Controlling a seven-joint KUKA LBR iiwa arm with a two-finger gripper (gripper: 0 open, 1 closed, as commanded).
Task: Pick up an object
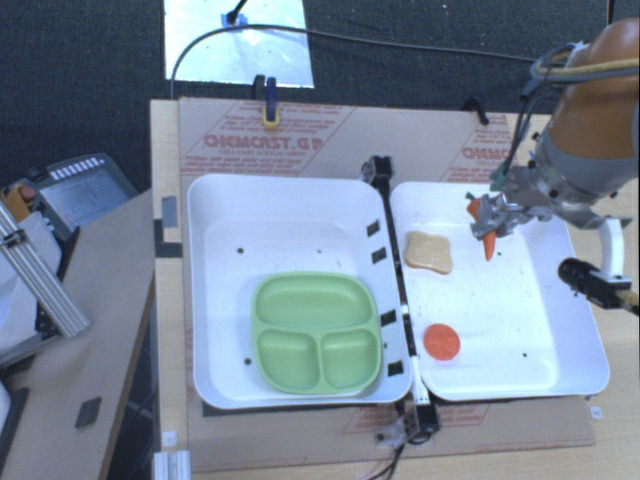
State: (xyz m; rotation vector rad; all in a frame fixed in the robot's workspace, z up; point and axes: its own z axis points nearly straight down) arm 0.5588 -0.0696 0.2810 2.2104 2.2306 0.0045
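My gripper (489, 224) hangs over the back of the right bin (575, 363), with a small orange carrot (489, 244) between its fingers, pointing down above the bin floor. A tan slice of bread (429, 253) lies on the floor to the left of the gripper. A round orange-red piece (442, 342) rests nearer the front of the same bin. The grey arm with its orange band reaches in from the upper right.
The left bin (215, 268) holds a green three-compartment plate (318, 332). A black divider strip with clips (392, 278) runs between the bins. A black bracket (595, 282) juts over the right bin's right edge. Cardboard lies under both bins.
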